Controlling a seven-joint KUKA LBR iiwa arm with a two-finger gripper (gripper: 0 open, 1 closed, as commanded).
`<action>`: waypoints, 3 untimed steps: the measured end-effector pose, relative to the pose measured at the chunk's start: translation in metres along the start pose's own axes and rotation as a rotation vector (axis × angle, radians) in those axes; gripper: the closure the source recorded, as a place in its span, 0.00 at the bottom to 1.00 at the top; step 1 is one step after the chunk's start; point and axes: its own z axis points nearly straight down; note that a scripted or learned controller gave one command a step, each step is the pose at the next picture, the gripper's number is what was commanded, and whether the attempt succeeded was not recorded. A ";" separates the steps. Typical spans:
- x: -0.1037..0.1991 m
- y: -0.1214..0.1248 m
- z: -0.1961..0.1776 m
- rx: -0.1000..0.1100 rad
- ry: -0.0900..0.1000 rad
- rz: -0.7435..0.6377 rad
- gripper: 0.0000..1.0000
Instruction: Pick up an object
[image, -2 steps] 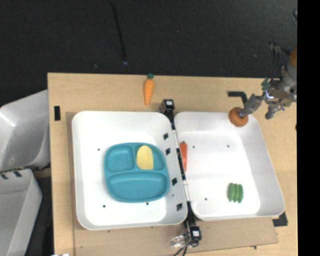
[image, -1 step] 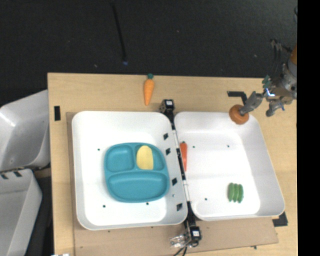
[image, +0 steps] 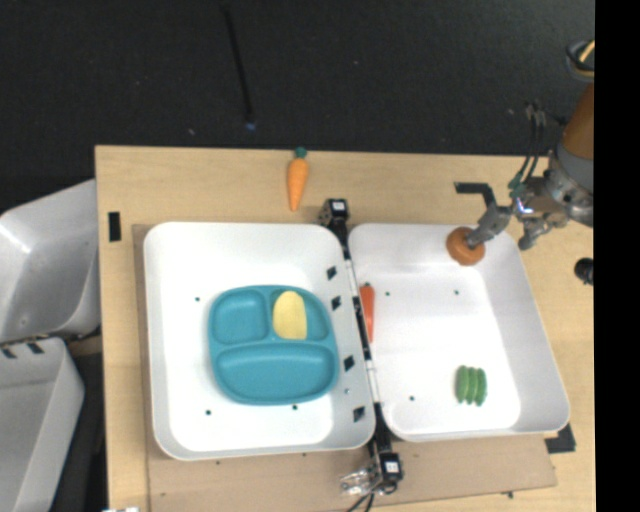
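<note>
Looking down through the camera view, I am seeing the bench (image: 200, 180) carrying two shallow white bins side by side. The left bin (image: 170, 400) is holding a blue sectioned plate (image: 260, 370) near its centre, and a yellow object (image: 290, 316) is lying in the plate's upper right compartment. The right bin (image: 500, 330) is holding three things. A green ridged object (image: 471, 386) is lying toward the near right corner, well apart from the rest. A thin orange-red object (image: 367, 310) is lying against the left wall, just beside the seam between the bins. A round orange-brown object (image: 464, 247) is sitting at the far edge, toward the far right corner.

I am watching the arm (image: 572, 165) reaching in from the right side of the bench, over the far right corner of the right bin. The gripper (image: 485, 215) is hanging over that corner with one dark finger (image: 472, 188) projecting out level to the left and the other (image: 487, 228) angling down onto the orange-brown object. The fingers are standing well apart. The lower finger is appearing to touch the top of that object, but I cannot tell that it is being gripped.

A toy carrot (image: 297, 179) is lying on the bare bench beyond the far edge of the left bin, green tip pointing away.
</note>
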 end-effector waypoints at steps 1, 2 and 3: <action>-0.002 -0.003 0.063 0.001 0.000 0.001 0.00; -0.003 -0.002 0.105 -0.001 -0.001 0.002 0.00; -0.004 0.000 0.090 -0.009 -0.003 0.000 1.00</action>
